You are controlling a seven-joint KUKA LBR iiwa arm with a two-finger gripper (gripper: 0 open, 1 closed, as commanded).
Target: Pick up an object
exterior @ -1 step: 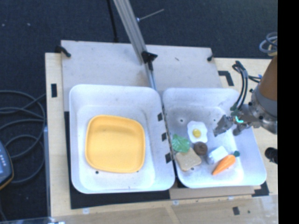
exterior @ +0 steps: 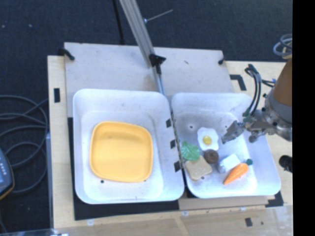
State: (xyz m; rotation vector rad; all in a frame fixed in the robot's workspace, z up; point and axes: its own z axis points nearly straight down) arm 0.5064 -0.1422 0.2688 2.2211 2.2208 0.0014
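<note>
The arm [exterior: 281, 95] enters from the right edge of the tabletop [exterior: 58, 132] and reaches over the right bin [exterior: 197, 104]. The claw [exterior: 235, 131] hangs above the middle of the right bin, toward its right wall. Whether the claw is spread or pressed together cannot be determined, and nothing is visibly pinched in it.

The objects available for picking lie clustered in the near half of the right bin. A toy fried egg [exterior: 207, 139] sits just left of the claw. A green leafy piece [exterior: 190, 152] lies against the bin's left wall. A slice of toast [exterior: 198, 169] rests near the bin's near-left corner, touching a small brown round piece [exterior: 211, 156]. A white block [exterior: 229, 162] and an orange carrot [exterior: 236, 173] lie side by side near the near-right corner.

The left bin [exterior: 118, 102] carries a yellow plate [exterior: 121, 151], lying flat toward its near edge.
</note>
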